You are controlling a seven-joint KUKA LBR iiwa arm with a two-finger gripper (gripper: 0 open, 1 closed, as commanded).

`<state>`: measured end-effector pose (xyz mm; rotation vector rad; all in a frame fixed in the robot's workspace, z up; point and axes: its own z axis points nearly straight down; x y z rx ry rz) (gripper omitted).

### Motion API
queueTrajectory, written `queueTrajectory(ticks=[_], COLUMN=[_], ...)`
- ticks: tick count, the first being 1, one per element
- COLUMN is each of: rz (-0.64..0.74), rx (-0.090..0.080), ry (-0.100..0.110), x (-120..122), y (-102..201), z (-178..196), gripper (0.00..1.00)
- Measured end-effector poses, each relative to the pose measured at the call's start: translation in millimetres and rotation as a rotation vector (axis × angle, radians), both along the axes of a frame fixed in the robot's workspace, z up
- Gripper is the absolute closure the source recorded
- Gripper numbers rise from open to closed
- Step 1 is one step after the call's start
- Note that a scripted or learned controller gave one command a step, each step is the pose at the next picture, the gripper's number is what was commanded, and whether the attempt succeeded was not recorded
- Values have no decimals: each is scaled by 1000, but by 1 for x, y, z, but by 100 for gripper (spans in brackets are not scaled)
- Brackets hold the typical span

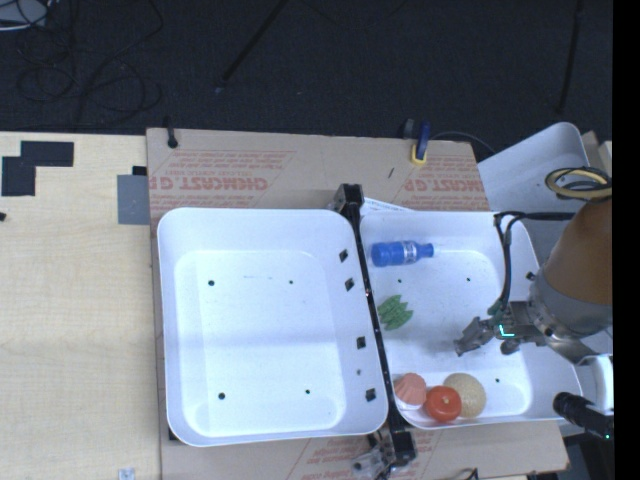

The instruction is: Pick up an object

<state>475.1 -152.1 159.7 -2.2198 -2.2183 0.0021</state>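
White bins: two side by side; left bin (190, 258) bare, right bin (470, 230) holds everything.
Right bin contents: blue bottle (401, 253) near the far wall; green piece (394, 312) by the divider; pink disc (409, 389), red ball (443, 403) and tan ball (466, 394) bunched at the near edge.
Gripper (482, 336): over bare floor of the right bin, pinching nothing; whether the jaws are spread or pressed together I cannot tell.
Risk: closing here would likely catch nothing; the bunched balls could roll apart or two could snag at once.
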Motion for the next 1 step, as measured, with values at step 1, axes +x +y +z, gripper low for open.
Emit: queueTrajectory(ticks=[1], rz=[-4], rx=[-6], ry=[-6], x=[0], y=[-66], z=[50], gripper=[0])
